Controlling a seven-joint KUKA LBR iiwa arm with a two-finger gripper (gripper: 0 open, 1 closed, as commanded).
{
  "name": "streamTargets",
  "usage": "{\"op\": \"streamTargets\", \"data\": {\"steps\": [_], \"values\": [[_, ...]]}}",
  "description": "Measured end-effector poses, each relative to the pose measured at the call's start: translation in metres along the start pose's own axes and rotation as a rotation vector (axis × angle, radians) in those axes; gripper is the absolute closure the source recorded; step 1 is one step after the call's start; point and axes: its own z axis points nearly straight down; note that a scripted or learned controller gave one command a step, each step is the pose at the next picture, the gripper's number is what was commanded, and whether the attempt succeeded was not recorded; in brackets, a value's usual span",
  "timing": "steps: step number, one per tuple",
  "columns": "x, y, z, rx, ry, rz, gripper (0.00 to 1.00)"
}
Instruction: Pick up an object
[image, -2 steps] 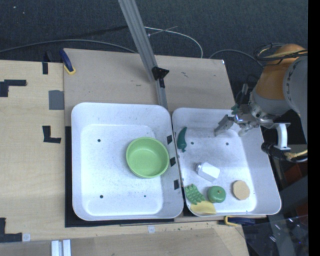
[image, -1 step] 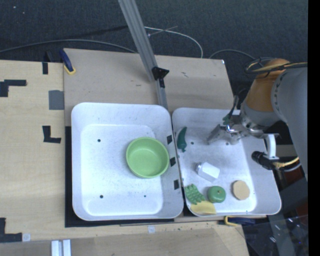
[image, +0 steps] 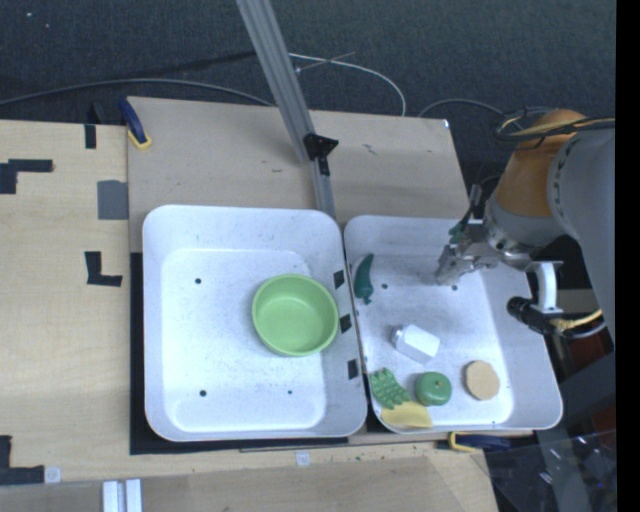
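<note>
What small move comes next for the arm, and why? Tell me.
Probably shift the pincer toward the white block and lower it there. The pincer sits over a bare patch near the back of the right bin, with nothing under it; the block is the closest object and lies apart from the others.

A green bowl (image: 294, 315) is seen in the left bin (image: 180, 250). The gripper (image: 447, 273) is poised at the right bin's (image: 520, 400) twelve o'clock; five small objects are scattered at six.
</note>
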Motion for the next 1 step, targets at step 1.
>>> {"op": "streamTargets", "data": {"steps": [1], "values": [[0.0007,0.009,-0.0602,-0.007,-0.001,0.002,1.0]]}}
